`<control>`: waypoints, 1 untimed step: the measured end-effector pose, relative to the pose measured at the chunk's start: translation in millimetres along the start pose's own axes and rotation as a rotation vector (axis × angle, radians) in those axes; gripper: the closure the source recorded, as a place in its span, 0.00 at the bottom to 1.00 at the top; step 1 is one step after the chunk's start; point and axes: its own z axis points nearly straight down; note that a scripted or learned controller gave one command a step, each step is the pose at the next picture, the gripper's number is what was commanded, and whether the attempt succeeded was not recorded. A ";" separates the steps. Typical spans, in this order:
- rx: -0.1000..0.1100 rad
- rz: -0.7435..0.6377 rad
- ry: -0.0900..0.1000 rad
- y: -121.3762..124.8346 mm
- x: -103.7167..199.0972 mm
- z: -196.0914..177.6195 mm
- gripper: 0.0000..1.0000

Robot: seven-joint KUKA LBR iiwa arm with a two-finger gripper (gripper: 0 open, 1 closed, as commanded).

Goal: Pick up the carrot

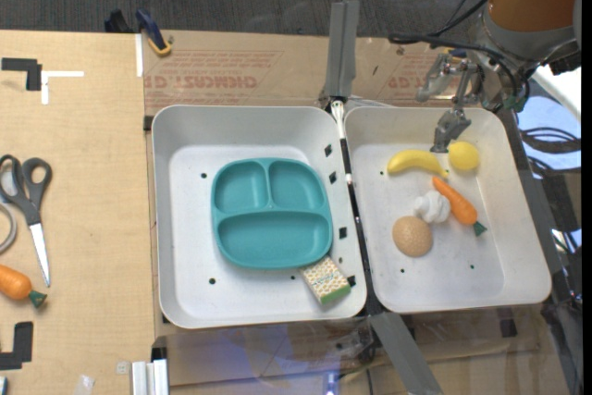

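While carrot (pixel 457 202) touches white ball (pixel 432 208) | lemon (pixel 463 156), banana (pixel 415 163) near | gripper (pixel 450 132) state unclear

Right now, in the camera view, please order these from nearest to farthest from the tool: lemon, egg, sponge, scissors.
Tool is above the right bin.
1. Lemon, right bin, beside the tool.
2. Egg, right bin, lower down.
3. Sponge, left bin, bottom corner.
4. Scissors, far left on the bench.

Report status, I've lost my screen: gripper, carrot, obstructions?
Gripper above right bin, nothing held. Carrot lying free in that bin. White ball touching it, lemon close by.
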 end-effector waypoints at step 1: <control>0.000 -0.085 0.002 -31.6 44.7 139.6 0.00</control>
